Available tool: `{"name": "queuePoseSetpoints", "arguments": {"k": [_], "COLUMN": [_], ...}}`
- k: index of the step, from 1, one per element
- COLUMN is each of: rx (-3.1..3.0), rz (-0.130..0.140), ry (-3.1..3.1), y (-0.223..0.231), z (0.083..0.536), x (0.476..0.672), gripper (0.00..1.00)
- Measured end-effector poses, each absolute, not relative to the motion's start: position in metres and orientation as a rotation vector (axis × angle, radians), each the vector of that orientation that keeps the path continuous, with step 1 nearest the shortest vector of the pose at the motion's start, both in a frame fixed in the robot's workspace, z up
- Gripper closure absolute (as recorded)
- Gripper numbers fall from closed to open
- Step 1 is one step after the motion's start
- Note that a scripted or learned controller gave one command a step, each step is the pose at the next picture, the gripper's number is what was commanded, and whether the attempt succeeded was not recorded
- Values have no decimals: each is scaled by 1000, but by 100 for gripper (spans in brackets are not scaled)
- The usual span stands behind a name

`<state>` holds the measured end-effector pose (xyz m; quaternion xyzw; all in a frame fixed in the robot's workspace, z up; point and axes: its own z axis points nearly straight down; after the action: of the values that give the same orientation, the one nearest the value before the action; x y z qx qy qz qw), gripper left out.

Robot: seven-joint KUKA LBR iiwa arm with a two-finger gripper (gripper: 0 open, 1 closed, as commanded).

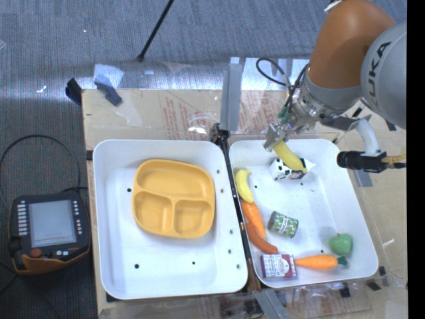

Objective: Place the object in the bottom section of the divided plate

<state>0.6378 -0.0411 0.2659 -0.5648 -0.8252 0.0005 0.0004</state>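
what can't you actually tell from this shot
- Claw, camera view: the arm's wrist sits above it, so whether it grips the banana below cannot be told.
- Black and white object: partly under that banana and too small to identify.
- Can and red packet: labels too small to read.
- Arm: cut off by the right edge.
- Yellow divided plate: fully in view, nothing hides it.

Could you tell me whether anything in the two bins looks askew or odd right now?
Mostly tidy. One banana lies tilted across the cow-patterned carton at the right bin's top, under the tool.
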Motion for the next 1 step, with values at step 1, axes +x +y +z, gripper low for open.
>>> {"name": "queuePoseSetpoints", "arguments": {"k": [1], "rx": [-1778], "rz": [3], "ry": [-2587], "y": [34], "z": [245], "x": [644], "gripper": [100]}}
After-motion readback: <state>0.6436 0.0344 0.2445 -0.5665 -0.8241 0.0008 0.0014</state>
